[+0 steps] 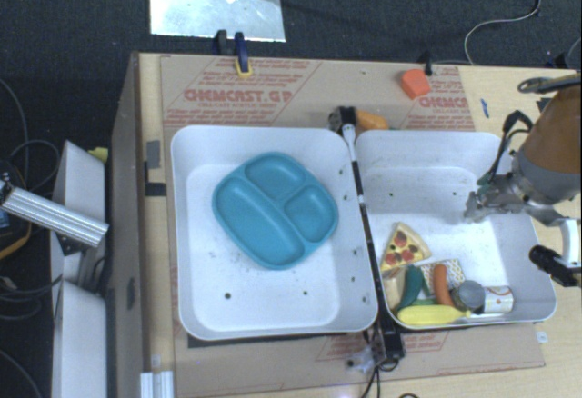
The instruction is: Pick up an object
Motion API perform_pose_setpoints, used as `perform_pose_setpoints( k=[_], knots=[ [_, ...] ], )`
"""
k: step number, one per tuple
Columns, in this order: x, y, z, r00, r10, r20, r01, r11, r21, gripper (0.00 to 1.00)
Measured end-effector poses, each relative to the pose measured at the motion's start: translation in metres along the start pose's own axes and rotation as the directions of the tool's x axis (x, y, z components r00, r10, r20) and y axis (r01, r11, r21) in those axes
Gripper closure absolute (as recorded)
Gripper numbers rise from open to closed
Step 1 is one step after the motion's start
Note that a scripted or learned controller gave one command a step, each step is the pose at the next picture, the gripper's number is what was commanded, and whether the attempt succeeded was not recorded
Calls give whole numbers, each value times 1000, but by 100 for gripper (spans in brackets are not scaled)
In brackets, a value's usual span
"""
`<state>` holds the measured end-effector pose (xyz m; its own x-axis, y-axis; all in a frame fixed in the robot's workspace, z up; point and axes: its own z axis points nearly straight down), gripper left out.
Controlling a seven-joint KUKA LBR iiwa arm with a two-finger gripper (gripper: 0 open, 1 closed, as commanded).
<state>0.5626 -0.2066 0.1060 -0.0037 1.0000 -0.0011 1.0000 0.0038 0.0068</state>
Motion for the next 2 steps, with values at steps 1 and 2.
perform_pose_setpoints(
  k=[1, 2],
  knots=[
    [0, 1, -11, 1000, -1, 0, 1, 1000, -3, 100],
    [39, 25, -112, 1000, -1, 0, 1, 1000, 0, 100]
  ],
)
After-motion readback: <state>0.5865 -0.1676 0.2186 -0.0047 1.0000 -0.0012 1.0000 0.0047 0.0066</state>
